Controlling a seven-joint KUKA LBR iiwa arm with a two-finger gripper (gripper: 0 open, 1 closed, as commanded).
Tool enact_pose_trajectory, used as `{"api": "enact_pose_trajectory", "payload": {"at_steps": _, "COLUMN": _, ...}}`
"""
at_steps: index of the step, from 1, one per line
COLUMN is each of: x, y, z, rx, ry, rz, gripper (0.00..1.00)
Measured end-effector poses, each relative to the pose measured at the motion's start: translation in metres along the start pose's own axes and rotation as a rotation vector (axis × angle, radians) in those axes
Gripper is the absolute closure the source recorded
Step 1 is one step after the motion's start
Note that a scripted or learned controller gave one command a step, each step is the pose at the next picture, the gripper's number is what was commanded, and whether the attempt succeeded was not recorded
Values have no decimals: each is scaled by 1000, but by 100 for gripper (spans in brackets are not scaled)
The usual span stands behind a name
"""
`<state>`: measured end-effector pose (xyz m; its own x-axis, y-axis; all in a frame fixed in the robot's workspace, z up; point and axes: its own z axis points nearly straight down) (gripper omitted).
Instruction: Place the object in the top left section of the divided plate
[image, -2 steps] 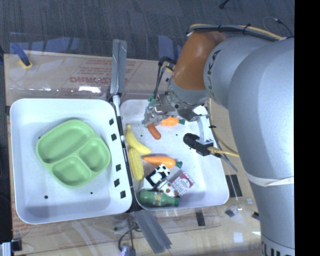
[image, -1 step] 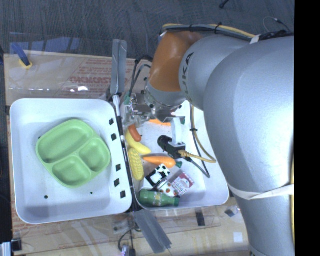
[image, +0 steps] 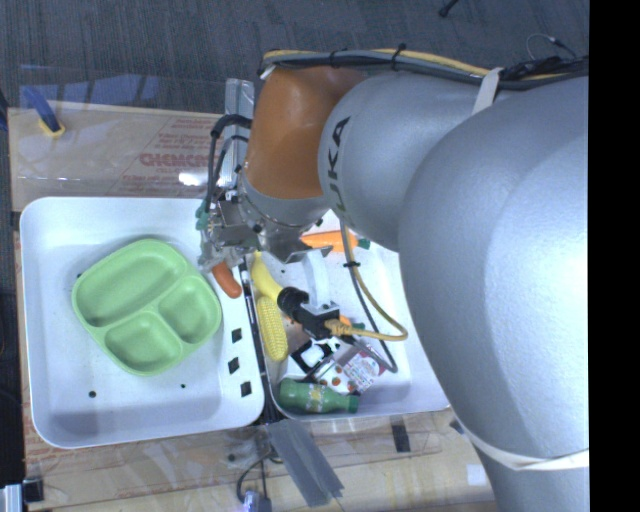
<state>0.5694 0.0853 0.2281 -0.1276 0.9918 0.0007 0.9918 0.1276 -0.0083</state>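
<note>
Grey KUKA arm with orange band (image: 290, 130) is seen largest, covering the right bin (image: 400, 395). Its two-finger gripper (image: 222, 250) sits at the dividing edge of the bins; whether it is spread or pressed together cannot be told. Small orange-red sausage-shaped object (image: 228, 281) lies just below the gripper, beside the yellow plastic corn cob (image: 270, 315). Green three-section divided plate (image: 145, 305) rests mid left bin (image: 60, 410). Green bottle (image: 318, 397) lies along the right bin's near edge.
</note>
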Motion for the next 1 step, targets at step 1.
{"api": "enact_pose_trajectory", "payload": {"at_steps": 1, "x": 0, "y": 0, "z": 0, "rx": 0, "ry": 0, "rz": 1, "gripper": 0}}
